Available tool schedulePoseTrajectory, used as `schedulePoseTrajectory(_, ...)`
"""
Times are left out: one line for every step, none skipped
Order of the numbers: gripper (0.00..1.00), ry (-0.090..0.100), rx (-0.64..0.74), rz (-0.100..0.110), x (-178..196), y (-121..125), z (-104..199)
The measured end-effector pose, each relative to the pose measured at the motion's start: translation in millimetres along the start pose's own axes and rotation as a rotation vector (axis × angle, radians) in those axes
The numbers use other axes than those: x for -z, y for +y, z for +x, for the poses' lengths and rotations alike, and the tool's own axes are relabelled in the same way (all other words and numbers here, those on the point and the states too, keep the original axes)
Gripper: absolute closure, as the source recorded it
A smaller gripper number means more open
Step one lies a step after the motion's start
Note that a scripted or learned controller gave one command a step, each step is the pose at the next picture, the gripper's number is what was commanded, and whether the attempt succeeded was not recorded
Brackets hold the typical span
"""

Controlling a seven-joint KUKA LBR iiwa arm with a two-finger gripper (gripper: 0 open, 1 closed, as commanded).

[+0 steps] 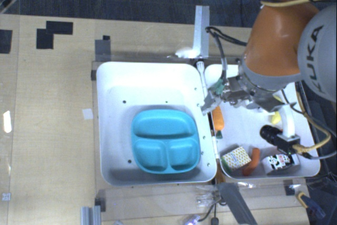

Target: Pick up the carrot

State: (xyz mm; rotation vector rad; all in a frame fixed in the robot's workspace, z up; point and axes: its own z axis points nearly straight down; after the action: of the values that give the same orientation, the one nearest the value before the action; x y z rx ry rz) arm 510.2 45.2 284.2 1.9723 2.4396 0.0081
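The carrot (217,119) is a small orange piece lying in the right bin (310,168), close against that bin's left wall. My gripper (212,101) hangs from the grey and orange arm directly above the carrot's far end, very near or touching it. The arm covers the far part of the right bin.
The left bin (113,113) holds a blue three-compartment tray (165,140). Near the right bin's front lie a patterned block (236,157), a red-orange sausage-shaped item (253,160) and a small black-and-white carton (278,162). A thin divider wall (209,129) separates the bins.
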Motion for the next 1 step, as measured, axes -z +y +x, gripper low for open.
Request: schedulePoseTrajectory(0.00, 0.000, -0.220, 0.004, -96.4, -6.8, -24.9)
